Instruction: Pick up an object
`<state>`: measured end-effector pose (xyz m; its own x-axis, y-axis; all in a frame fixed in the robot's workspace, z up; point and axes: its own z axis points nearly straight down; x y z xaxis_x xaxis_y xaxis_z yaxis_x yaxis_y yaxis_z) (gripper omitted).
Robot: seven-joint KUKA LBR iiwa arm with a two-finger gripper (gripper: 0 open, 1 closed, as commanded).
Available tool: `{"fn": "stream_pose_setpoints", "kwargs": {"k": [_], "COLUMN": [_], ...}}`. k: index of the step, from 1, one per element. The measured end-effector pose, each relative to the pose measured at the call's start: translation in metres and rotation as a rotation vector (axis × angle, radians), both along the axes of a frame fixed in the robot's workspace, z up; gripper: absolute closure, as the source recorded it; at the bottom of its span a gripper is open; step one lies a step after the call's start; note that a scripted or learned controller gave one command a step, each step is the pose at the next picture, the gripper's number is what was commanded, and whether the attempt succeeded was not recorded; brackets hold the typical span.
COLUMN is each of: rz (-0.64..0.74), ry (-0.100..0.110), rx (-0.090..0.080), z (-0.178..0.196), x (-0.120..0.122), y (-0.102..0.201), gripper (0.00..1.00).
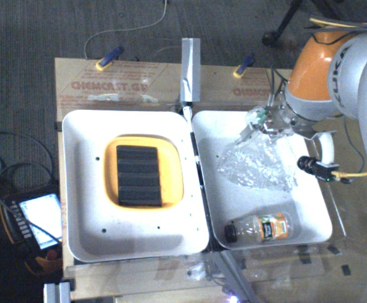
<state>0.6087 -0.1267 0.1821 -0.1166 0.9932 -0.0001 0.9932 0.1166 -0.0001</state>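
Faded red lettering on the brown board [114, 87] is too faint to read. The yellow tray with a black ribbed block [143, 172] sits in the left white bin [82, 232]. In the right white bin [316, 229] lie a crinkled clear plastic bag [259, 166] and a small orange-labelled bottle [260, 228]. The grey arm's gripper [266, 122] touches the bag's top corner; I cannot tell its grip.

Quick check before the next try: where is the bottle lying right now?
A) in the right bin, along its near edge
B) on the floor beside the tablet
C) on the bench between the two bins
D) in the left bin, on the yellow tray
A: the bottle lies on its side along the near edge of the right bin, below the crumpled clear plastic bag, while the yellow tray sits in the left bin.
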Motion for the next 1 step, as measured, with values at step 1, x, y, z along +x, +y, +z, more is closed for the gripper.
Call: {"fn": "stream_pose_setpoints", "kwargs": {"k": [1], "rz": [-0.217], "ry": [0.003], "rx": [-0.002], "z": [-0.0238], "x": [0.0281], "y": [0.0219], "gripper": [1.0]}}
